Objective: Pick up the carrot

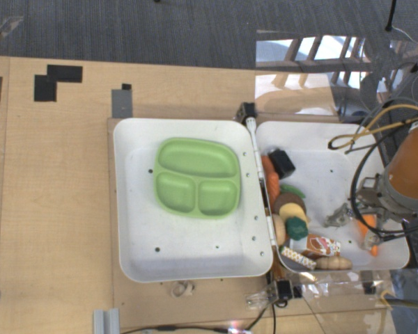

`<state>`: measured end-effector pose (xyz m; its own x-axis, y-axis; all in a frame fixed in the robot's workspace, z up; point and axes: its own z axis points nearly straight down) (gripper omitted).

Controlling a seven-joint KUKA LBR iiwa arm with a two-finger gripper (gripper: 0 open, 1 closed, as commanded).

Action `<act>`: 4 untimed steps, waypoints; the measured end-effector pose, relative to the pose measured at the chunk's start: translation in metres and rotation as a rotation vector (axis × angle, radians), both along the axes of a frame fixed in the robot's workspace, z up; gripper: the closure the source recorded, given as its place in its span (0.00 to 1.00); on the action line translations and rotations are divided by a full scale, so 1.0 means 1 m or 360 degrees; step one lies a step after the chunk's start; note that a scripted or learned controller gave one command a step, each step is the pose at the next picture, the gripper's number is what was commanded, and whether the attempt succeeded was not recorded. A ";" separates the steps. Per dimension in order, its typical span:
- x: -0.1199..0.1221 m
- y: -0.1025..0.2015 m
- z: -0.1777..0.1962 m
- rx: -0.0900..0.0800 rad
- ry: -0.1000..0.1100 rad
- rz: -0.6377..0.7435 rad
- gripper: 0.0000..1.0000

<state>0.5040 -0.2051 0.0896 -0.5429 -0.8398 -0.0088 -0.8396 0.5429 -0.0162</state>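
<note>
An orange, elongated carrot [271, 178] lies against the left wall of the right bin [313, 145], just below a black block [281, 162]. My gripper [355, 221] hangs low over the right part of that bin, well to the right of the carrot and apart from it. The grey arm with its orange band [409, 165] comes in from the right and covers the gripper's upper part. A small orange patch [366, 224] shows right at the gripper, and I cannot make out what it is.
The left bin [136, 249] holds a green three-section plate [197, 177]. Below the carrot, a pile lies along the right bin's left and front walls: a brown round piece [290, 201], a green piece [297, 227], a red-and-white packet [323, 245] and a bread roll [332, 262]. Cables [359, 139] loop by the arm.
</note>
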 end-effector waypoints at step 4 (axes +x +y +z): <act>0.010 0.061 0.036 0.0005 0.0011 0.0006 0.00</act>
